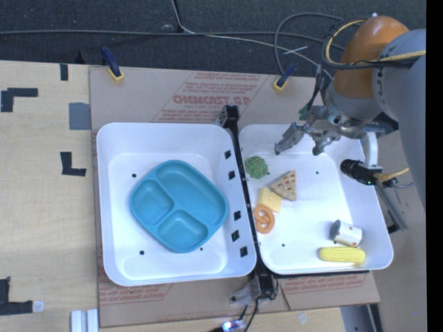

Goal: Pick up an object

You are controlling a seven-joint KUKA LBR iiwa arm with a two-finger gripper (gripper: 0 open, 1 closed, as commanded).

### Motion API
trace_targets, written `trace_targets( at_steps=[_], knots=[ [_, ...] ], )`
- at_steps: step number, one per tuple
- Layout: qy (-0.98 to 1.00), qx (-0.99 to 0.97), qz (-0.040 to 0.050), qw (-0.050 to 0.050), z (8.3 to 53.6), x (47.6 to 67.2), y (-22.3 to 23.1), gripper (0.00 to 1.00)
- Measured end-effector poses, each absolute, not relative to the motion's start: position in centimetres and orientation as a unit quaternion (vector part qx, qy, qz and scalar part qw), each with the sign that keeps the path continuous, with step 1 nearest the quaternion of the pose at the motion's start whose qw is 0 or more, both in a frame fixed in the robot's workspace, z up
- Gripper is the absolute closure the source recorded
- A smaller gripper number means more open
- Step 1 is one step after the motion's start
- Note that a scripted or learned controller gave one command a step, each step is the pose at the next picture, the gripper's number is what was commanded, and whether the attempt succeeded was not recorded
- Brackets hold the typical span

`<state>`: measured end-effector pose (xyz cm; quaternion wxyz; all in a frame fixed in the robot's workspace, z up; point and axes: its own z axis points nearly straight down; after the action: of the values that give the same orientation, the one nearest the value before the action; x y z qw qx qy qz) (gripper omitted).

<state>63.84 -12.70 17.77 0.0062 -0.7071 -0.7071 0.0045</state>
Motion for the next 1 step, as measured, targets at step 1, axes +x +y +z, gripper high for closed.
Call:
trace_targets(
  at_steps=[1],
  knots=[
    [-0.708, -0.706, 0.0014, 0.002, 18.38, 64.1, -12.68, 0.0]
  ],
)
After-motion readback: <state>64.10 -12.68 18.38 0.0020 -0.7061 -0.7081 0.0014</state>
